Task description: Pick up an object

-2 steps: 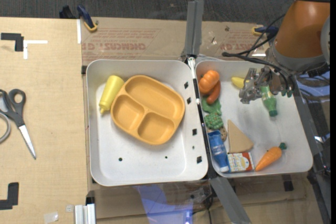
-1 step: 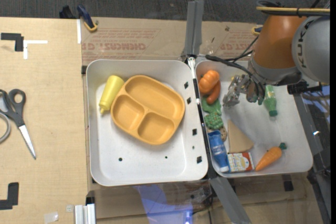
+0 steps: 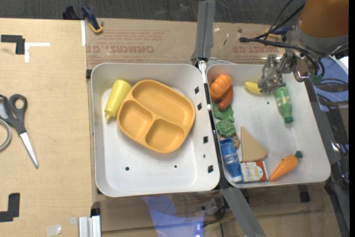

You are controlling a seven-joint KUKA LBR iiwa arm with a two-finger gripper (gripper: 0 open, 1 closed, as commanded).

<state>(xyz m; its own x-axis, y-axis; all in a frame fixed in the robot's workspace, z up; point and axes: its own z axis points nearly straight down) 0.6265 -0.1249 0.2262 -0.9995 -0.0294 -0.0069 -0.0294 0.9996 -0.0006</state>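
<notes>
My gripper (image 3: 270, 83) hangs over the back of the right bin (image 3: 310, 136), under the orange-banded wrist. Its tip sits between a small yellow banana (image 3: 252, 86) on its left and the cap end of a green bottle (image 3: 283, 104) on its lower right, close to both. Nothing shows as lifted. Further left lie an orange pumpkin-like toy (image 3: 221, 84), a red sausage (image 3: 226, 99) and green broccoli (image 3: 224, 122). At the front are a blue pack (image 3: 229, 159), a tan wedge (image 3: 252, 146), a small carton (image 3: 254, 171) and a carrot (image 3: 284, 166).
The left bin (image 3: 111, 169) holds a yellow divided plate (image 3: 155, 115) and a yellow bottle (image 3: 116, 98). Scissors (image 3: 19, 125) lie on the bench at far left, a blue clip (image 3: 91, 18) at the back. Cables trail from the arm along the right side.
</notes>
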